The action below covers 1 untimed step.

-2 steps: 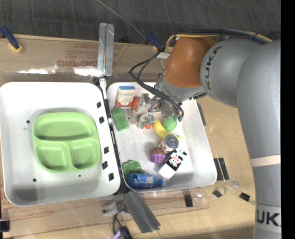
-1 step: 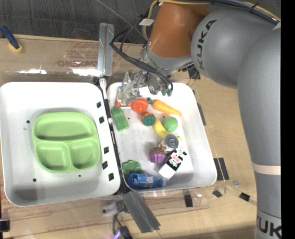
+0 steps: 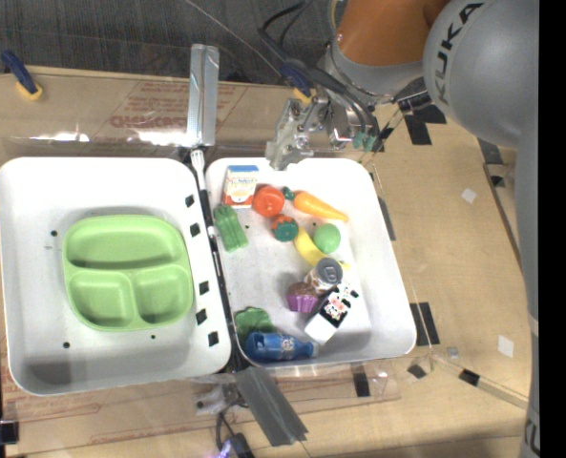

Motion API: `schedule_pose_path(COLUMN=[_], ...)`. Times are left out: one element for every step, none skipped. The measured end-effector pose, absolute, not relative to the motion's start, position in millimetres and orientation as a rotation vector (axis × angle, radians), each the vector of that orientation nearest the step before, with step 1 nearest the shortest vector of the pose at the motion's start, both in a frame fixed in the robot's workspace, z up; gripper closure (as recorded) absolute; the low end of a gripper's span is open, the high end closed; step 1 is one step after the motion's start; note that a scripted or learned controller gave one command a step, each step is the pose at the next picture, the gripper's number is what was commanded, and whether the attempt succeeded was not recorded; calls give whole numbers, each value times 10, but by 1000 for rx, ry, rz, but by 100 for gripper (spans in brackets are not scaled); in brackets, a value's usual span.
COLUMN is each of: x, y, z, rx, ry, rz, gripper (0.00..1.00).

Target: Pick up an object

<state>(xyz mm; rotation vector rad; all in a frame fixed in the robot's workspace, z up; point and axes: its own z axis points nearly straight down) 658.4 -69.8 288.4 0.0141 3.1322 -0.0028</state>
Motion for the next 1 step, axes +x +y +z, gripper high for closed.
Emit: schedule_pose_path(x=[6377], y=[-279], z=[1901], rx=[-434], ry=[3113], rz=[2], gripper=[100])
